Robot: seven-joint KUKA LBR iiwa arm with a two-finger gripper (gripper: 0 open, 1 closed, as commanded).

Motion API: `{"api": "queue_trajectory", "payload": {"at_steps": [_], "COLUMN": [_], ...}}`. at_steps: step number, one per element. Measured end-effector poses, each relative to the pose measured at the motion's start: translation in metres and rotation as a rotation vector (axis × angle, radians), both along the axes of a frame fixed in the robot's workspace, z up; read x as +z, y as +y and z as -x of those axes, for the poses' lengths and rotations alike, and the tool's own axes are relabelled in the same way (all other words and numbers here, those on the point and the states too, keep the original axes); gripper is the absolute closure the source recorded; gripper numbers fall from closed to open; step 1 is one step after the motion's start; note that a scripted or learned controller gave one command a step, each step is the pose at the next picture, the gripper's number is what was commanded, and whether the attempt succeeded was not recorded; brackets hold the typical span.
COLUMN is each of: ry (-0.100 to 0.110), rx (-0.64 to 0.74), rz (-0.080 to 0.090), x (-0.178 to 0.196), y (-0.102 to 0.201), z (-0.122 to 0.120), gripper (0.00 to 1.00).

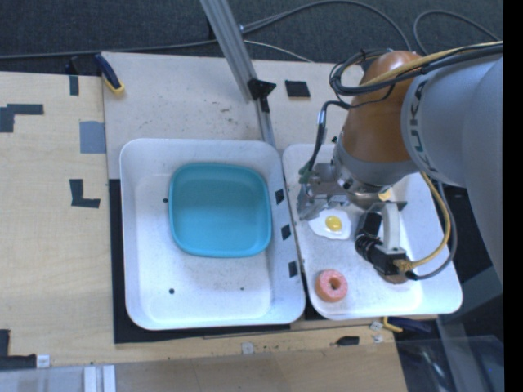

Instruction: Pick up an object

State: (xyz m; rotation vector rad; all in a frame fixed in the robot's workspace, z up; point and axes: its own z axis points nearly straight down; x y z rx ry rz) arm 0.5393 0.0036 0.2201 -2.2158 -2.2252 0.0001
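White plastic forms both shallow bins. The left bin (139, 219) is occupied by a teal square plate (220, 209), lying flat near its middle. The right bin (433, 296) is partly covered by the grey arm (458, 121), whose orange band (384, 129) is seen above the wrist. In that bin a fried-egg toy (332, 225) is seen just beside the bin's left wall, and a pink doughnut toy (332, 285) lies nearer the camera, apart from the egg.

The gripper (315, 196) is lowered over the right bin, just beyond the egg and close to the dividing walls. Its state cannot be told: the tips are blurred together with the wrist hardware. Nothing is seen held.

The step in hand is judged to be the approach, with the egg as the likely target. A small shift towards the egg is called for next, followed by a descent and a closing on it. Because the egg is flat and thin, a slip is considered likely.
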Motion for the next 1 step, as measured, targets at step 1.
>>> {"api": "queue_trajectory", "payload": {"at_steps": [1], "ry": [0.000], "rx": [0.000], "rz": [0.000], "x": [0.0097], "y": [0.0448], "z": [0.0049], "gripper": [1.00]}}
